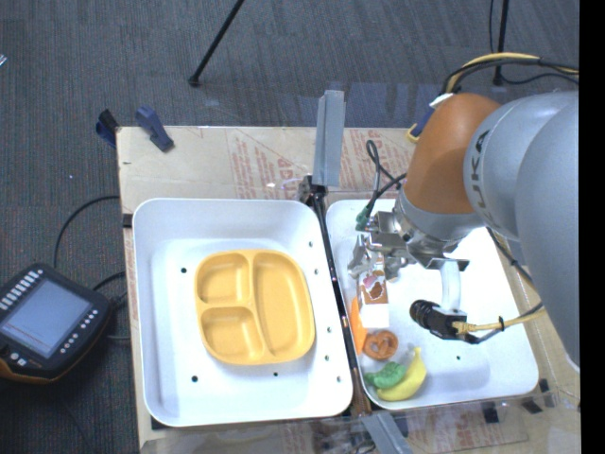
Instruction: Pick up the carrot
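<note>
Two white bins (161,253), one yellow tray (253,305), one carrot (357,322), tool (373,263) grip unclear

floor: dark grey carpet (85,45) | bench: plywood top (227,164) | tripod leg (222,31)

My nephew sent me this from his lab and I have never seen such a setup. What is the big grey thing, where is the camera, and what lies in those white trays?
The big grey thing is a robot arm with an orange band, reaching in from the right. The single camera sits above the bench and looks down at a slant. Its gripper hangs over the right bin; I cannot tell whether it holds anything. In that bin, along the left wall, lies a carrot, with a small box, a pretzel, a banana and something green. The left bin holds a yellow divided plate.
</note>
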Controlling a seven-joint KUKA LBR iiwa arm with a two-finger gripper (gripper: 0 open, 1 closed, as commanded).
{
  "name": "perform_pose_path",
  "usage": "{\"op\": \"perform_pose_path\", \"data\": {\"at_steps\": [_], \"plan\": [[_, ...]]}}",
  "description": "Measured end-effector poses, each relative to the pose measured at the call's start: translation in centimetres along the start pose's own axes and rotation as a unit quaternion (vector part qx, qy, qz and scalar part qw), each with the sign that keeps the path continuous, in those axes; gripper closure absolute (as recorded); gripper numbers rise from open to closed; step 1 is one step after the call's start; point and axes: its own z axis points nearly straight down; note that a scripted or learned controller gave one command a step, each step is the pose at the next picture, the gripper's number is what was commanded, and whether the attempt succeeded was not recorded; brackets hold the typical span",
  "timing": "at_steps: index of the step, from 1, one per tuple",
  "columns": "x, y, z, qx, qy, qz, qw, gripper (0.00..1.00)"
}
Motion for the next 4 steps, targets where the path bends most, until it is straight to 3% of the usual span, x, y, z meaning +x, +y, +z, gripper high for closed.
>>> {"op": "perform_pose_path", "data": {"at_steps": [1, 2, 3, 4], "plan": [[-0.1, -0.1, 0.1, 0.001, -0.001, 0.000, 1.0000, 0.00], [-4.0, -2.8, 0.1, 0.002, -0.001, 0.029, 0.9996, 0.00], [-7.5, -1.6, 7.8, -0.008, 0.002, -0.054, 0.9985, 0.00], [-7.5, -1.9, 8.2, -0.024, -0.003, -0.204, 0.9788, 0.00]]}}
